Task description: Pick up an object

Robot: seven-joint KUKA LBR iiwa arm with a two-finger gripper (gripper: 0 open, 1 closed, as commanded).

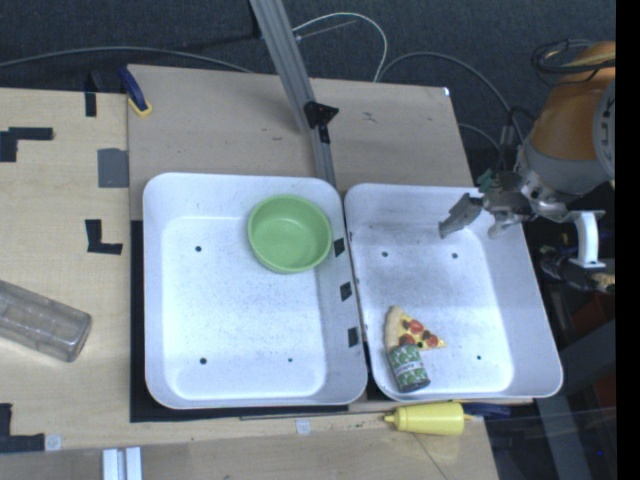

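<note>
Camera view: two-finger gripper [478, 218] hangs over the right white bin's [520, 298] upper right portion, jaws spread, nothing between them. Pizza-slice toy [412, 330] and small green can [408, 366] lie touching near that bin's front. Round green bowl [290, 233] sits in the left white bin [200, 298].

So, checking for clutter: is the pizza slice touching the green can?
Touching: the camera view shows the pizza slice overlapping the green can, no gap.

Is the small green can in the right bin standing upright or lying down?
Lying down. The small green can shows its long side on the right white bin's floor, touching a pizza slice toy.
</note>
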